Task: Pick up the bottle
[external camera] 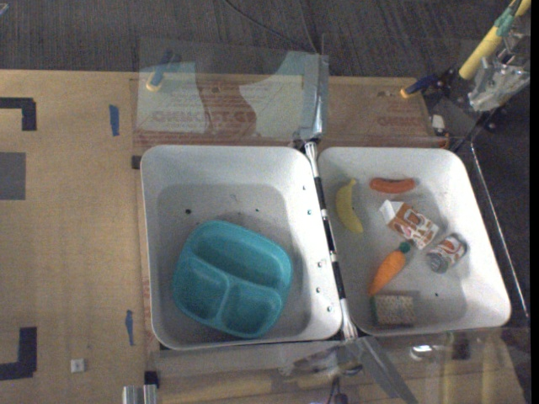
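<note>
bottle [445,252] right bin [488,225] | carton [413,224] just beside | carrot [388,269] near

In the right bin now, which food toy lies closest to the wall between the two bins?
The yellow banana. It lies beside that dividing wall, while the sausage and the carrot sit further toward the bin's middle.

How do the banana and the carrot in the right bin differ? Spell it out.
The banana is yellow, while the carrot is orange with a green top. The banana is curved; the carrot is straight and tapers. The banana lies almost parallel to the divider between the bins, close by it, whereas the carrot lies slanted nearer the bin's middle. Both lie flat in the right bin, untouched.
</note>
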`<move>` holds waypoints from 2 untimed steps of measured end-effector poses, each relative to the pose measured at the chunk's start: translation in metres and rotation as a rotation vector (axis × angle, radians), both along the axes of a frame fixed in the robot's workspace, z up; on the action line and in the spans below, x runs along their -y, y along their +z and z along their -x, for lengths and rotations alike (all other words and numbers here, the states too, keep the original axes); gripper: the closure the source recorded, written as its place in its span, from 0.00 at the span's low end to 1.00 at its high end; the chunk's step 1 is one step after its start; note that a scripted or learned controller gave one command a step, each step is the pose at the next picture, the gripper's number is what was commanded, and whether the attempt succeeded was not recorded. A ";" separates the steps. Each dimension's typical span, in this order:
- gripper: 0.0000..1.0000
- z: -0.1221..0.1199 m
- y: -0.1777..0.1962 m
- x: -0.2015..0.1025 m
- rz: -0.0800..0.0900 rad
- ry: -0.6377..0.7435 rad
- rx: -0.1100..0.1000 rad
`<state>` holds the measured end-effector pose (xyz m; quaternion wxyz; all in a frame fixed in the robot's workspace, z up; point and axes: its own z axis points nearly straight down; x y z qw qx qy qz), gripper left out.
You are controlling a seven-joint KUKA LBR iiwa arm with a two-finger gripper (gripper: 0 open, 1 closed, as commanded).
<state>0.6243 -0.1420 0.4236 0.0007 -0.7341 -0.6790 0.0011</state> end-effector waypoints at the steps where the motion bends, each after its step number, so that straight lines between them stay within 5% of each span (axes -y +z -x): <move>1: 1.00 -0.001 0.009 0.000 0.001 0.000 0.000; 2: 1.00 -0.002 0.018 0.000 0.002 -0.001 0.000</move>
